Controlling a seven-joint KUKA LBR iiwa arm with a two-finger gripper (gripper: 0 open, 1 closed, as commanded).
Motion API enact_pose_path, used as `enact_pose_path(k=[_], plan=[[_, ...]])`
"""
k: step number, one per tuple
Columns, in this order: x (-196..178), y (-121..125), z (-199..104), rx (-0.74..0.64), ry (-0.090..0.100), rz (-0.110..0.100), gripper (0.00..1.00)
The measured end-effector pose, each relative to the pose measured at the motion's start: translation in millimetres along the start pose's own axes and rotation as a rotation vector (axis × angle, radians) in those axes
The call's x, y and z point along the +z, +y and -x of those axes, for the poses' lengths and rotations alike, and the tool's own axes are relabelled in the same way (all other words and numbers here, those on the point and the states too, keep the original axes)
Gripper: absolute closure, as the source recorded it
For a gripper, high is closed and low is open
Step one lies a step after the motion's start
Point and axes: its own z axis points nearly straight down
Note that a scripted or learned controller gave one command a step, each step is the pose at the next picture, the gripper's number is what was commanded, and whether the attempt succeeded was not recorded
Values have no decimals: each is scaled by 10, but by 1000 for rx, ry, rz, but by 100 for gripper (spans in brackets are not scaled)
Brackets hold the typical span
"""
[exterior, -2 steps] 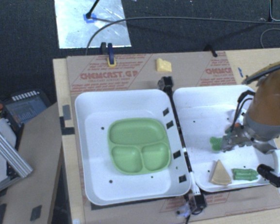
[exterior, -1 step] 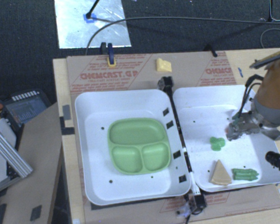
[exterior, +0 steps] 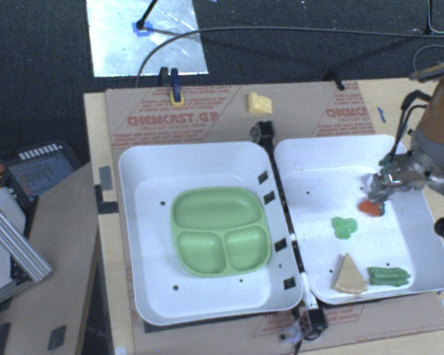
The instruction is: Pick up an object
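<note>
Over the right bin (exterior: 439, 270), the gripper (exterior: 377, 192) hangs low with a red-orange object (exterior: 372, 207) just beneath its tips, seemingly touching; whether the fingers are spread or pinching it I cannot tell. Nearby lie a green piece (exterior: 344, 226), tan wedge (exterior: 349, 275) and green pod (exterior: 389, 276).

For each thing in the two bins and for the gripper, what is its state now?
green divided plate: flat in the left bin, right way up.
red piece: on the floor of the right bin, directly below the gripper.
green round piece: lying loose, apart from the red piece.
tan wedge: lying flat near the front wall.
green long piece: lying beside the tan wedge.
gripper: low over the red piece.
</note>
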Motion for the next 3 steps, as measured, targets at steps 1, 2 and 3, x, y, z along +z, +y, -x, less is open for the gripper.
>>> enact_pose_path(k=[1, 2, 3], plan=[[-456, -20, 60, 1, 0, -2, 100], [-365, 163, -339, -3, 2, -5, 100], [-407, 399, -862, -5, 4, -4, 100]])
